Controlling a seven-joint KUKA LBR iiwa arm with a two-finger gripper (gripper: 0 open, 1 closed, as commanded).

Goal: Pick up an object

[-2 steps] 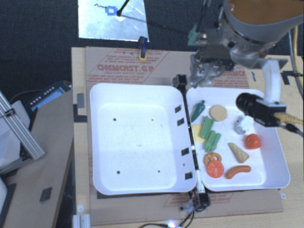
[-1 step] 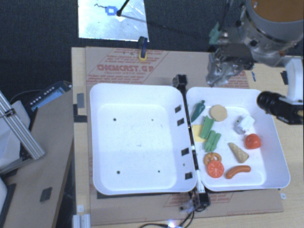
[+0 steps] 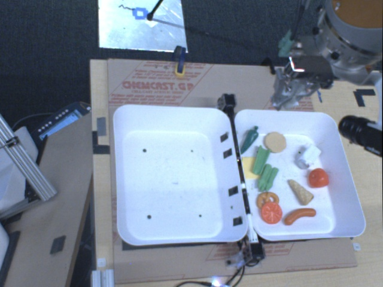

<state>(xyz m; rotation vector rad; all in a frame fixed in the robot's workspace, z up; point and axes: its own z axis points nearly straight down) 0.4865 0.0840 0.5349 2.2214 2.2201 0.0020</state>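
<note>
The grey arm with orange band (image 3: pixel 353 17) is reaching in from the far right, partly cut off by the frame. Its metal two-finger gripper (image 3: pixel 291 95) is hanging over the far rim of the right white bin (image 3: pixel 347 178); its tips are blurred, so their state cannot be told. Inside this bin small toy foods are lying: green pieces (image 3: pixel 263 166), a red tomato (image 3: pixel 318 177), a brown sausage (image 3: pixel 299 216).
</note>
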